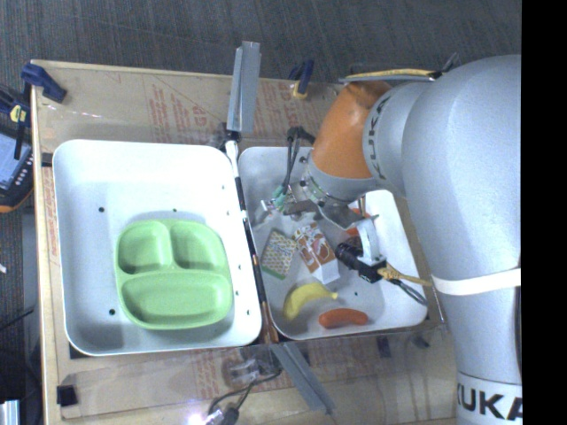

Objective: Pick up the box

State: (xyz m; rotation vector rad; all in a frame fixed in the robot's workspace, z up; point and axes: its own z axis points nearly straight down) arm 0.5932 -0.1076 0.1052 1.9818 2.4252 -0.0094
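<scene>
Claw (306,209) low in right bin (266,171), just above box (316,251); opening and contents: cannot tell. Box flat at bin centre, beside patterned card (279,255), above banana (304,299). Advisable: centre over box, straddle narrow sides, avoid neighbours.

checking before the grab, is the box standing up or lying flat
Lying flat: the box shows its broad printed face on the right bin floor.
</scene>
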